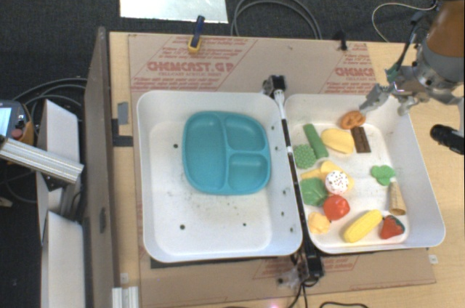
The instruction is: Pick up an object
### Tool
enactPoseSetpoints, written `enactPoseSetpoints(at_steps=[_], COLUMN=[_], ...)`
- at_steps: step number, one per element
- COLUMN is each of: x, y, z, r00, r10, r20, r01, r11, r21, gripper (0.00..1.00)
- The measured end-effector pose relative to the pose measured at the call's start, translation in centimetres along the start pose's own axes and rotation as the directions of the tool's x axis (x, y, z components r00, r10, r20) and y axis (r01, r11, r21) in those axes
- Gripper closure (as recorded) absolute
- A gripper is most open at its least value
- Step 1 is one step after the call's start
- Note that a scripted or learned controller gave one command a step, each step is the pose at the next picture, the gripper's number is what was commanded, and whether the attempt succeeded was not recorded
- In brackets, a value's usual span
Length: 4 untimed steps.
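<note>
Nothing lifted yet: gripper (pixel 389 97) hovers over right bin's (pixel 425 206) far rim, fingers spread, holding nothing. Toy foods, cookie (pixel 352 118) nearest, lie in bin. Descent, grasp, lift all remain.

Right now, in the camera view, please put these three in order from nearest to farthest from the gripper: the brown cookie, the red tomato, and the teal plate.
Measured from the gripper:
1. Brown cookie, at the right bin's top, just left of the gripper.
2. Red tomato, lower in the right bin.
3. Teal plate, in the left bin.
</note>
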<state>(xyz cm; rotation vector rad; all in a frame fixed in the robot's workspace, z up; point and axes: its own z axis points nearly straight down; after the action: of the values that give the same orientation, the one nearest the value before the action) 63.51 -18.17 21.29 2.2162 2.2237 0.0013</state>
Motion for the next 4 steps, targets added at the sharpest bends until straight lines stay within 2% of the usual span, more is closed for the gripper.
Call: enactPoseSetpoints(at_steps=[1,2,3,4], x=[6.2,5.8,1.8,0.0], y=[-4.0,1.9,3.7,3.2], z=[9.6,12.6,-6.3,4.3], r00=[1.0,1.0,1.0,1.0], r10=[-0.005,-0.003,0.003,0.004], r20=[-0.007,0.001,0.006,-0.001], r01=[0.005,0.003,-0.003,-0.004], r11=[1.0,1.0,1.0,1.0], r21=[0.012,-0.009,-0.02,0.007], gripper=[0.0,0.0,0.0,0.0])
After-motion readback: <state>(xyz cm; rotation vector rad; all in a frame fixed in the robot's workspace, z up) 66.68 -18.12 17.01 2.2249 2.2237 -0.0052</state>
